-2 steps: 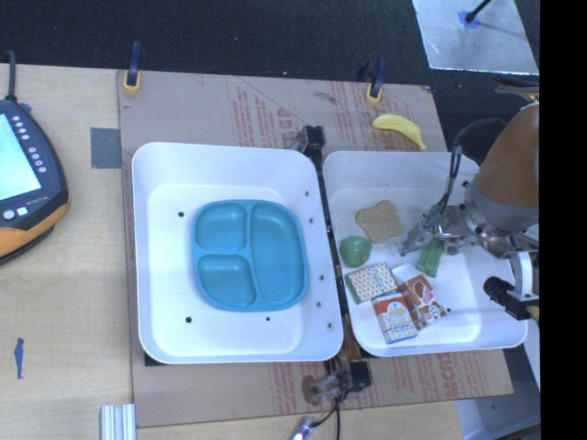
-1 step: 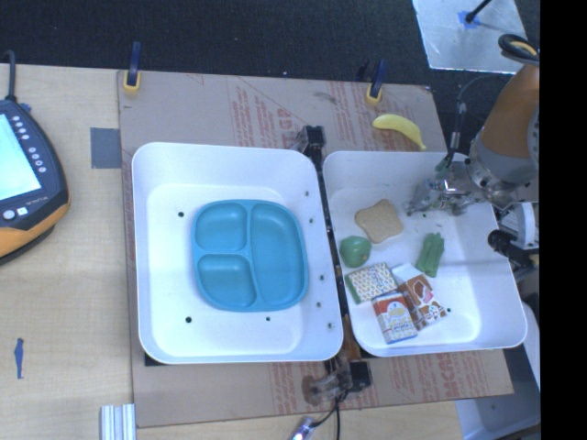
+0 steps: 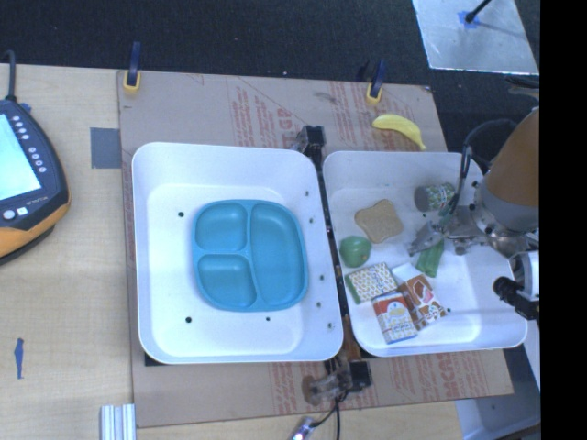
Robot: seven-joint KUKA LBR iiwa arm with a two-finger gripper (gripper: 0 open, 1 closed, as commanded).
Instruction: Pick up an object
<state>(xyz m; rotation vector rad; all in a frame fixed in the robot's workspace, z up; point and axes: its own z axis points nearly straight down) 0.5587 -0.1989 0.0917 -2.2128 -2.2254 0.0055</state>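
Note:
The right bin holds several small objects. A tan slice of toast lies near its middle, with a round green item to its lower left. A patterned box and two small cartons lie toward the front. A grey-green can lies on its side near the back. My gripper is low in this bin, just below the can and directly above a narrow green object. Nothing visibly sits in its grasp.
The left bin carries a blue divided plate. A yellow banana lies on the cardboard behind the right bin. A teach pendant rests at the far left of the bench. The arm hangs over the right bin's right side.

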